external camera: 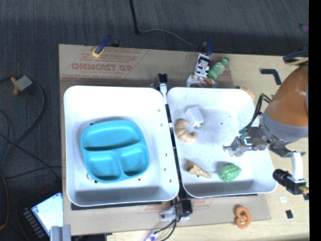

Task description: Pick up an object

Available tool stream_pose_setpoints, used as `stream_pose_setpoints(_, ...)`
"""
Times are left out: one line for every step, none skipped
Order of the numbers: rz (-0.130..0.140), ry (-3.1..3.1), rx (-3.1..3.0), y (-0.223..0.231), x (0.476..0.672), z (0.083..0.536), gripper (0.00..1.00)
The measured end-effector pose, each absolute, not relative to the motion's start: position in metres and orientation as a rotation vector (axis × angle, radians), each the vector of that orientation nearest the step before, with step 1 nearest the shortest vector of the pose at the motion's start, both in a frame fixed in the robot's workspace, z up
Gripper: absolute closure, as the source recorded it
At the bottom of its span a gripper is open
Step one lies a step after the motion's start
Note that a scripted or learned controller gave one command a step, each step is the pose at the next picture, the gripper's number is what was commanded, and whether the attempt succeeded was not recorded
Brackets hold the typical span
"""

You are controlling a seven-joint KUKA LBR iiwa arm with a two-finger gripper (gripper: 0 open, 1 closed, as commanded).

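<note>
The right bin (210,97) holds a tan croissant (184,130), a white cup-like piece (195,116), a tan wedge (198,169) and a green lumpy object (229,172). My gripper (235,148) hangs over the right side of this bin, just above and a little right of the green object. Nothing shows between its fingers. The grey arm with its orange band (293,102) comes in from the right.
The left bin (75,104) holds a blue divided tray (115,150). Behind the right bin lie a green bottle (217,69) and a small printed pack (201,67). An orange ring (243,216) sits on the bench in front.
</note>
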State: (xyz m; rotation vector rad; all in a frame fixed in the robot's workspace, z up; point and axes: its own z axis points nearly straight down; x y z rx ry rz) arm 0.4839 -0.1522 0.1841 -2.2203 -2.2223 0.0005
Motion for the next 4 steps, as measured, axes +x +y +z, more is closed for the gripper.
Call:
stream_pose_setpoints(0.001, -2.221, -2.22, -0.133, 0.484, 0.184, 1.0)
stream_pose_setpoints(0.002, -2.222, -2.22, -0.099, 0.484, 0.182, 1.0)
stream_pose_setpoints(0.005, -2.22, -2.224, -0.223, 0.483, 0.153, 1.0)
stream_pose_setpoints(0.003, -2.22, -2.222, -0.222, 0.483, 0.153, 0.0)
